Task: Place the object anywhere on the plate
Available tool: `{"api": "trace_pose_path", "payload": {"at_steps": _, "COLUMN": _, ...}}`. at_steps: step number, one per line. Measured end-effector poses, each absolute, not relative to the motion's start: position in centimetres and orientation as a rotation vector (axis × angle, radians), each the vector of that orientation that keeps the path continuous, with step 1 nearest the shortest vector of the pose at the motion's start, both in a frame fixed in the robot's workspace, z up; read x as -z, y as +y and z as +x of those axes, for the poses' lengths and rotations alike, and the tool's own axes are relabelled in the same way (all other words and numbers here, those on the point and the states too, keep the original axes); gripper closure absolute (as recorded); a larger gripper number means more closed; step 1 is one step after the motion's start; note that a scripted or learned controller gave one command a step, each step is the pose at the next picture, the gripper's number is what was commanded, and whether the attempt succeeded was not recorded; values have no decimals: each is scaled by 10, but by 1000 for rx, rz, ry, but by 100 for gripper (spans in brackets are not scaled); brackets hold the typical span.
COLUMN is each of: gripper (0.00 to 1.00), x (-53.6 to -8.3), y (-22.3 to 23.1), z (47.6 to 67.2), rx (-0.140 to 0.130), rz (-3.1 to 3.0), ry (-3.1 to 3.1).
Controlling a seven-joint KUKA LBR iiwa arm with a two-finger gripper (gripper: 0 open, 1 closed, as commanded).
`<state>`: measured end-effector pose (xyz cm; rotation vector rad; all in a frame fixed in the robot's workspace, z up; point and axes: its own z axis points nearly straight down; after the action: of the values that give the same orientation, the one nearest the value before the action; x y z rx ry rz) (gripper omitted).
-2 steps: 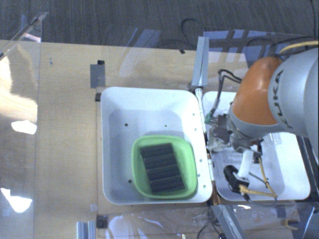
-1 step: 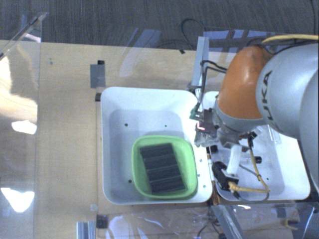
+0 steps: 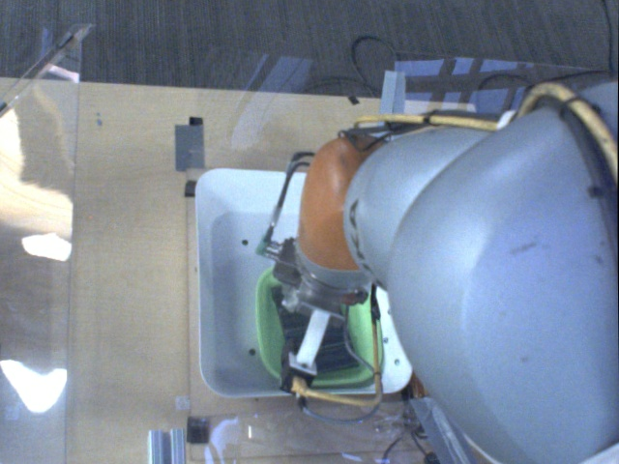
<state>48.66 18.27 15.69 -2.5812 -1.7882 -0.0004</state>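
The arm [image 3: 484, 288] reaches in from the right, pincer [image 3: 302, 309] down over the green plate [image 3: 264, 309] (grip state: cannot tell).

The bench [image 3: 116, 259] was pale tan wood with a faint grain, washed with white glare toward its left edge. The bin [image 3: 218, 259] on it was plain white, shading to light grey along its inner walls. The plate [image 3: 266, 307], by the bin's near wall, was a plain light green. The arm [image 3: 484, 288] was matte grey, with an orange band [image 3: 324, 201] above the wrist. A small fitting [image 3: 190, 147] on the bench, beyond the bin's far left corner, was grey with a black tip. The floor [image 3: 193, 17] past the bench's far edge was dark grey and finely ribbed.
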Motion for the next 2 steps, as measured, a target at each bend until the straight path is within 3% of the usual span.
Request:
{"api": "trace_pose_path", "payload": {"at_steps": 1, "gripper": 0, "x": -157, "y": 183, "z": 487, "rx": 1, "rz": -2581, "ry": -1788}}
{"api": "trace_pose_path", "payload": {"at_steps": 2, "gripper": 0, "x": -141, "y": 172, "z": 532, "rx": 3, "rz": -2512, "ry": -1887}}
